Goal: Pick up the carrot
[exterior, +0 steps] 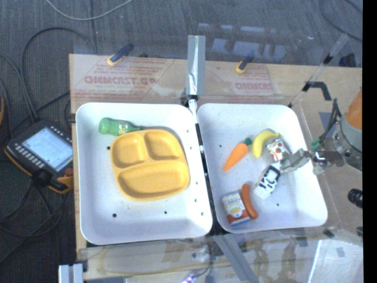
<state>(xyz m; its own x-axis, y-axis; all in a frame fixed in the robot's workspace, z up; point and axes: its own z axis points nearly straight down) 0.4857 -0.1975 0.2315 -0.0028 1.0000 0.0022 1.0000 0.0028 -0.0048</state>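
the carrot [236,155] lies in the right bin [306,217], left of that bin's centre, with its green top toward the upper right and its orange point toward the lower left, so its long axis runs on a diagonal across the frame. it lies free on the white floor, with the banana [264,141] just beside its green end and nothing touching its tapered half. the gripper [296,160] reaches in from the right edge of the frame and sits over the right part of the same bin, close to a small red-and-white carton [276,150] and above a black-and-white carton [268,183]. whether the fingers are spread or pressed together i cannot tell; they read as a pale blur and nothing can be made out between them. the relation that matters is plain: the carrot lies to the left of the gripper and slightly up the frame, with the banana and the small carton standing between the two. in my judgement the approach has not reached the carrot yet, and the coming move calls for travel leftward over those things, then a close across the carrot's narrow width, meaning square to its diagonal. lower in the bin lie a sausage [250,200] and a small can [234,208]. the left bin [94,217] holds a yellow divided tray [151,163] and a green bottle [117,126].
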